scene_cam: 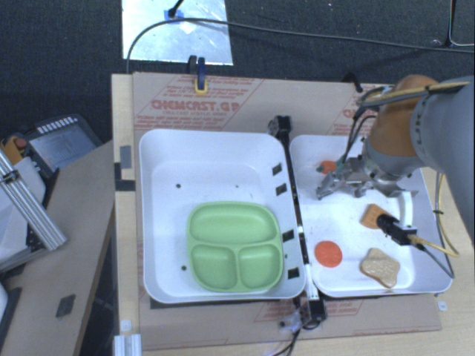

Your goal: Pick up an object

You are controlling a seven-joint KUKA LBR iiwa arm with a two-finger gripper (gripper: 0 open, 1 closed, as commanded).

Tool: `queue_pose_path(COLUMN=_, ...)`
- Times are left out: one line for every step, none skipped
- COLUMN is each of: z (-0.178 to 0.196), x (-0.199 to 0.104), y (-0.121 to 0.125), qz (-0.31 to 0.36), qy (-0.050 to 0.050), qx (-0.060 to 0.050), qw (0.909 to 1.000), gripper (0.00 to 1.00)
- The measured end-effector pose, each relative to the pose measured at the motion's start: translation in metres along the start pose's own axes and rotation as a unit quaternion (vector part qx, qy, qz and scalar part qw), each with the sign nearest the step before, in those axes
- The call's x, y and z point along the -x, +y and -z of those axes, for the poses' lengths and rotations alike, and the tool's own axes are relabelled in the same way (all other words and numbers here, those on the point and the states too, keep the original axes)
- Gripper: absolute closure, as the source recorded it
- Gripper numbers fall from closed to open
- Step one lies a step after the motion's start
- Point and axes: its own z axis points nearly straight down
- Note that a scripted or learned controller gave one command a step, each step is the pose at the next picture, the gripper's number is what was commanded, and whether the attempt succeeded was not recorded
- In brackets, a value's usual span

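The orange piece (327,167) lay in the right bin (349,277), just left of the gripper (335,186); it looked light and rigid, best pinched across its sides; the gripper's opening couldn't be judged.

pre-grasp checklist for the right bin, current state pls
1. Objects in right bin: ok. Red disc, tan chunk, orange block, small orange piece.
2. Gripper over right bin: ok, near its upper left.
3. Object between the gripper's tips: cannot tell, none seen.
4. Nearest target: small orange piece, just above the gripper: ok.
5. Disc and chunk apart from each other: ok.
6. Green tray in left bin, out of the way: ok.
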Motion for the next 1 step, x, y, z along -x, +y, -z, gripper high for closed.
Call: queue_pose_path(z=0.0146, x=0.0005, y=0.0022, qz=0.0, qy=-0.001, qx=0.003, qw=1.0, gripper=1.0)
